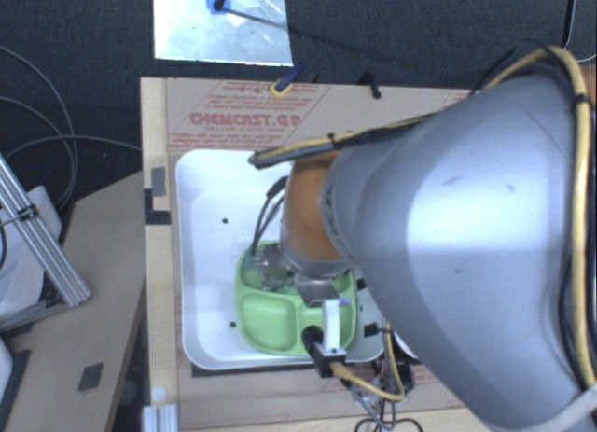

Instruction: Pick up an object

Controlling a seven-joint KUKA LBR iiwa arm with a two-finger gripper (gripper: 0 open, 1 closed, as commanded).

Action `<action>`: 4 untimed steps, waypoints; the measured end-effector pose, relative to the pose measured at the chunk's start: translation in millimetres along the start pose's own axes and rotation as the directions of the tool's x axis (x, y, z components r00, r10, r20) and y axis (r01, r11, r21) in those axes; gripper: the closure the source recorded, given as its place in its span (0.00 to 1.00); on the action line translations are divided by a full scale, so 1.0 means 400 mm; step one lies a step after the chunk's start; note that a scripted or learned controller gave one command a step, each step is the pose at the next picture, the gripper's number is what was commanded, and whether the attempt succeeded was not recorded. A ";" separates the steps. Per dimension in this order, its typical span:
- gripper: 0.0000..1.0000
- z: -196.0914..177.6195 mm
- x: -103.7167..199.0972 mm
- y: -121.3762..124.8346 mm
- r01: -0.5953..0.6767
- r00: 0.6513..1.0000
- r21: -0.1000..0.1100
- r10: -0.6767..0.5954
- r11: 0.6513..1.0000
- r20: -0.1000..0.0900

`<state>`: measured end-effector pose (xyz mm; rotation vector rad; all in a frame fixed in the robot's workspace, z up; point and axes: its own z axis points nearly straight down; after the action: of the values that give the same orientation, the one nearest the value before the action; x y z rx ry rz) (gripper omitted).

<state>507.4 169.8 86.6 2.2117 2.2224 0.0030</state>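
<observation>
One hand (297, 277), low inside the white bin (207, 234) on the view's left, right over a pale green thing (269, 320). Cannot tell how far open, or whether gripping anything: hidden from above by wrist and cabling. Either touching the green thing's far edge or just above it; cannot tell which.

As for the green thing: moulded plastic, rounded corners, a shallow hollow in its top, right part covered by the robot. Flat on the bin's floor toward the near end, close to the near wall, well apart from the far wall.

Straight above the hand, an orange band (310, 216), then the grey arm (466, 234), bulking large across the view's right half and reaching in from that side. Dark leads looping from beside the band down toward the wrist.

Elsewhere in the bin, bare white floor with two small dark specks (225, 221), one toward the middle, one near the green thing's left side.

Around the bin, a brown sheet (244, 113) with red lettering, flat on the bench (157, 262). At that sheet's far edge, a small blue and yellow item (287, 83). Beyond, on dark floor (75, 10), a shiny square panel (238, 34) with a scrap of blue (217, 6) on it. Off the bench's left side, a slanting aluminium rail (42, 239) and loose black cables (56, 141).
</observation>
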 end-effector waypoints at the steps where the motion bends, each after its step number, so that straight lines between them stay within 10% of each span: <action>1: 0.00 -0.004 -0.007 0.004 -0.007 1.000 -0.009 0.007 1.000 -0.001; 2: 0.00 -0.260 -0.178 0.174 -0.009 1.000 -0.009 0.009 1.000 -0.002; 3: 0.00 -0.243 -0.310 0.009 -0.009 1.000 0.009 0.009 1.000 -0.003; 4: 0.00 0.009 -0.112 0.002 0.006 1.000 -0.005 -0.006 1.000 -0.007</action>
<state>508.3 124.8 83.3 2.2062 2.2298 0.0173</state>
